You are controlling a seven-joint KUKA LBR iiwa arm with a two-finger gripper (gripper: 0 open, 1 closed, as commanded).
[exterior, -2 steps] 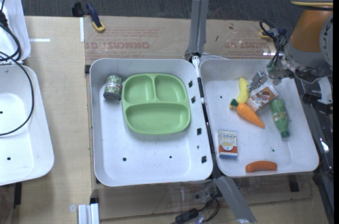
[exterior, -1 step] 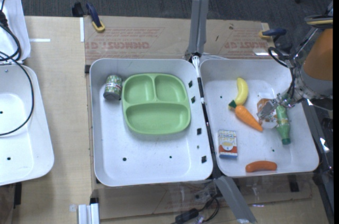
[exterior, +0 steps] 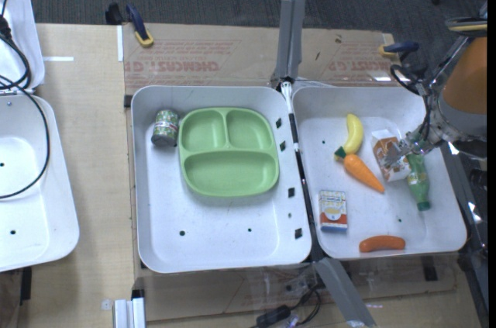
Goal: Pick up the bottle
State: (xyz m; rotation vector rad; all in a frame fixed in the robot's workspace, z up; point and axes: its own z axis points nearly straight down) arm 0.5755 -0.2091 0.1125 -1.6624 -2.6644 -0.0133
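Note:
The bottle [exterior: 418,182] is small and green, lying in the right bin [exterior: 442,241] near its right wall, with its cap end toward the front. My gripper [exterior: 414,146] hangs just over the bottle's far end, between it and a crinkled snack packet [exterior: 387,154]. The grey arm with its orange band [exterior: 470,86] comes in from the right edge above it. Whether the gripper touches the bottle is unclear from this angle.
The right bin also holds a banana [exterior: 353,134], a carrot [exterior: 362,171], a small juice box [exterior: 333,211] and a sausage [exterior: 382,243]. In the left bin [exterior: 155,241] sit a green divided plate [exterior: 229,151] and a small can [exterior: 164,128].

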